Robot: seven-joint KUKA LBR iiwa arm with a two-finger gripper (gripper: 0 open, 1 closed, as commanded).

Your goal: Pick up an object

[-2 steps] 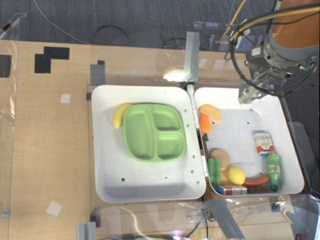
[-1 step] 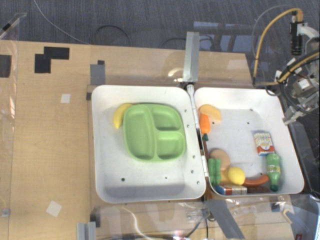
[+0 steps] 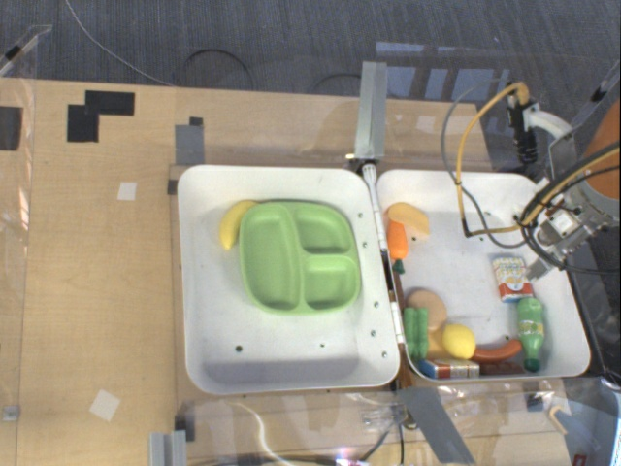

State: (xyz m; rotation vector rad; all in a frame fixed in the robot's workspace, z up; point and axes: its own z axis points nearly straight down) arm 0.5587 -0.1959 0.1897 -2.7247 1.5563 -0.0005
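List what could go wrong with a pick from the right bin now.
The gripper hangs beside the small carton, which lies close to the green bottle; a descent may nudge both. The lemon, sausage and other toys crowd the bin's near corner, so a grab there could catch two things.

Right bin's (image 3: 456,184) middle floor lies open; toys (image 3: 464,343) crowd its near edge, seemingly touching

Robotics lab: wooden bench (image 3: 87,289) with two white bins (image 3: 204,357), black tape markers (image 3: 97,113), loose cables (image 3: 475,153), grey carpet floor (image 3: 243,17), toy plastic food (image 3: 458,341).
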